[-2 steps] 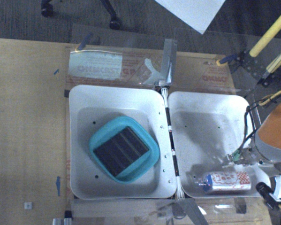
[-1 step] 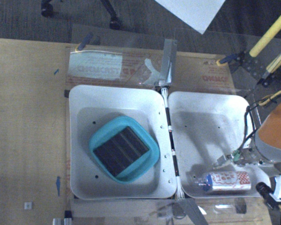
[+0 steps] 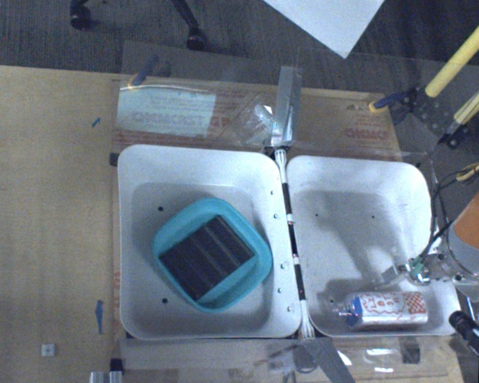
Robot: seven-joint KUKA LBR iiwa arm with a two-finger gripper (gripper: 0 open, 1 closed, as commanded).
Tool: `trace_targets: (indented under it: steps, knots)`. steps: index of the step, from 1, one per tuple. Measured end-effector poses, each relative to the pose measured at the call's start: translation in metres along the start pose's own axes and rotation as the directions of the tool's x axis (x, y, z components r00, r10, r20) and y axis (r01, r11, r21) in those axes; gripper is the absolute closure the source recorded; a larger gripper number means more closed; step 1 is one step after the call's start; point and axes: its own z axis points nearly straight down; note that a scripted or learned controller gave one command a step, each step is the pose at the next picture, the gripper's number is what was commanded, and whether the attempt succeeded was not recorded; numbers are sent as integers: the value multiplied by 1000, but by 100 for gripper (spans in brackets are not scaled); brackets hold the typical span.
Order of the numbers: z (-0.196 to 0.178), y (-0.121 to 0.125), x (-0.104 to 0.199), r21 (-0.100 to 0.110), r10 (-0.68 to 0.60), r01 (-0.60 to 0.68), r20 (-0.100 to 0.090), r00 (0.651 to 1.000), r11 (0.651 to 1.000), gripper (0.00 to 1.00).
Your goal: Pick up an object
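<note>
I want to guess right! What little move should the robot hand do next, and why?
Probably slide a little toward the near wall and down onto the tube. The gripper sits in the right bin, just above and beside the tube, which lies flat along the bin's near wall. The blue dish is over in the other bin, so the tube looks like the easier pick.

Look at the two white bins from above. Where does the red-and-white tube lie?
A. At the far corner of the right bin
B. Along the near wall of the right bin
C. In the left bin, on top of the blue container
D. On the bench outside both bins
B: the red-and-white tube lies on its side along the near wall of the right bin, while the blue container sits alone in the left bin.
</note>
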Motion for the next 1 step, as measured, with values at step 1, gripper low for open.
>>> trace_targets:
  steps: [1]
  knots:
    - [2,74,-6,0,-56,57,14,998,998,0]
